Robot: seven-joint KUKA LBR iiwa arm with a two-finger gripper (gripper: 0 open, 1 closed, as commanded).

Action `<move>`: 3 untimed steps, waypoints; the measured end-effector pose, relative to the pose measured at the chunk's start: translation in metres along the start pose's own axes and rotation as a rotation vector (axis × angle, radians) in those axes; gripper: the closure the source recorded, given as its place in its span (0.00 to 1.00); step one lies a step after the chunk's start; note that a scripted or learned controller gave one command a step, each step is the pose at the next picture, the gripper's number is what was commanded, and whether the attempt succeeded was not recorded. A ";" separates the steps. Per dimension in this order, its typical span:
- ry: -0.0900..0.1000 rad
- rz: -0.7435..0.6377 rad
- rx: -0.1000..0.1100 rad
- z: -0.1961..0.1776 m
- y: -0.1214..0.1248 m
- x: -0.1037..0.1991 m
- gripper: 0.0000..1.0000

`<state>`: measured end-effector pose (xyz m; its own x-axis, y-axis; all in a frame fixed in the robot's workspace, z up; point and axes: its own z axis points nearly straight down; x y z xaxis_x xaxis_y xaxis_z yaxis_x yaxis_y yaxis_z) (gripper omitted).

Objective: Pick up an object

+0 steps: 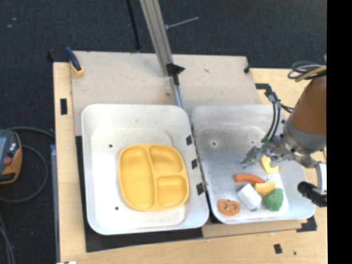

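My gripper hangs low over the middle of the right bin, its fingers spread open and pointing left with nothing between them. A small yellow piece lies just right of the fingers, partly under the wrist. Below it sit an orange carrot-shaped toy, a white block, a yellow toy, a green broccoli toy and an orange pretzel-shaped toy, clustered at the bin's near right corner.
The left bin holds a yellow divided plate. A metal post rises from behind the bins. Cables trail at the right bin's far right corner. The right bin's far left part is bare.
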<state>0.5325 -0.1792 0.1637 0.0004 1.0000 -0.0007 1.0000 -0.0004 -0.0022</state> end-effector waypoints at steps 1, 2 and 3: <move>0.000 0.002 0.001 0.059 0.007 0.004 0.00; -0.002 0.007 -0.007 0.044 0.009 0.002 1.00; -0.002 0.006 -0.009 0.000 0.009 -0.003 1.00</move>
<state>0.5416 -0.1822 0.1632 0.0064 1.0000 -0.0027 1.0000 -0.0064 0.0065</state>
